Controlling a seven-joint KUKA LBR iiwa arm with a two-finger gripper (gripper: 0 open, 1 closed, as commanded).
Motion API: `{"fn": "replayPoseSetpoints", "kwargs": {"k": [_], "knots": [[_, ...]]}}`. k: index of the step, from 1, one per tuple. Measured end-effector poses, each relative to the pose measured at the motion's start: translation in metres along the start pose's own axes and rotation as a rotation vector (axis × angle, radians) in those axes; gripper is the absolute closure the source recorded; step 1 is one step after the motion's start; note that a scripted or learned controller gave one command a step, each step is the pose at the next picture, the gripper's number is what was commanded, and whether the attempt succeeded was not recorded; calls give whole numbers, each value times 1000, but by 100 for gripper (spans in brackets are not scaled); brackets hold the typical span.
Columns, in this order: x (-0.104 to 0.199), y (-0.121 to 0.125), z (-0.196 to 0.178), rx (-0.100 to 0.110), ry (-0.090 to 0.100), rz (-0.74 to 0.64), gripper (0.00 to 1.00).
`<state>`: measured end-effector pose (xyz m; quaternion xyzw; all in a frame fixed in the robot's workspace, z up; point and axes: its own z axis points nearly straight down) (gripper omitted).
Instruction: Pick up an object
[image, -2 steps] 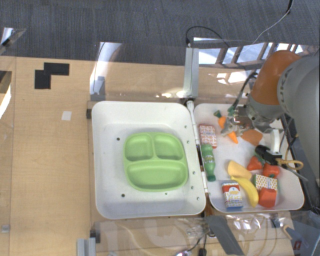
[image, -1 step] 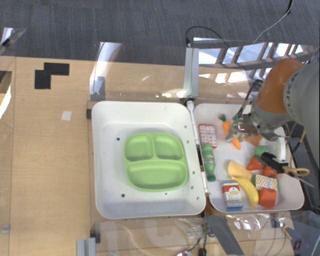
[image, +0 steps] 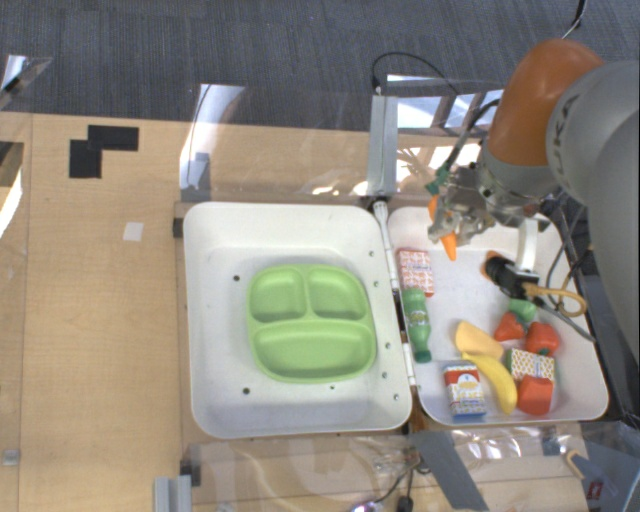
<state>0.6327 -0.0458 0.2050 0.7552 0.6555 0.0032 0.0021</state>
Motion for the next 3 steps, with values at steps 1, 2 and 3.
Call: {"fn": "replayPoseSetpoints", "kwargs": {"k": [1,2,3], "knots": [[0,0,0,1,-1,0,0],[8,-8,18,1,0,-179,0],[-38,-4,106,-14,2,23,0]]}}
